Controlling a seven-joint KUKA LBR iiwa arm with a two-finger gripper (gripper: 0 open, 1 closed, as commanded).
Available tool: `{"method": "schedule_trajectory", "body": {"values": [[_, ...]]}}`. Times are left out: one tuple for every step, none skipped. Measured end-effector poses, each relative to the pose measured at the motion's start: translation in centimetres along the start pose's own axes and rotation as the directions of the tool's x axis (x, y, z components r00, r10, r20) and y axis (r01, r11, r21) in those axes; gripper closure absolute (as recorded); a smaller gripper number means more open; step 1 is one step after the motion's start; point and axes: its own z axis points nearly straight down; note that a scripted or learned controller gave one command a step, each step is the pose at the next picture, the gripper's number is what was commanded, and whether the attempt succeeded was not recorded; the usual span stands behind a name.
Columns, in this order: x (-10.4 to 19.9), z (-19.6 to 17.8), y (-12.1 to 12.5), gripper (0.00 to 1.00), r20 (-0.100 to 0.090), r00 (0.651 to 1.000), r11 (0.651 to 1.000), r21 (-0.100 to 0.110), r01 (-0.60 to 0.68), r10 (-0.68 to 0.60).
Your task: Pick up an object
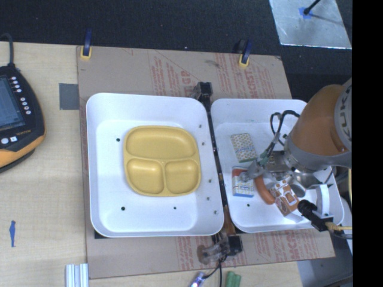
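Two shallow white bins side by side on bench: left bin (102, 160) holds yellow three-compartment plastic plate (161, 159); right bin (239, 220) holds small clutter. Hand (266, 169) low over right bin centre; open or closed, cannot tell. Just beside it: orange sausage-shaped toy (264, 191), red-white-blue carton (242, 183), speckled grey packet (243, 146) farther back. Risk: items crowded, so hand may nudge neighbour, catch two, or close on nothing. Round toy likely rolls away.
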Motion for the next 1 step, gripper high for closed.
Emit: {"method": "schedule_trajectory", "body": {"values": [[1.35,1.04,-0.82,0.00,0.004,1.000,1.000,-0.004,-0.008,0.008]]}}
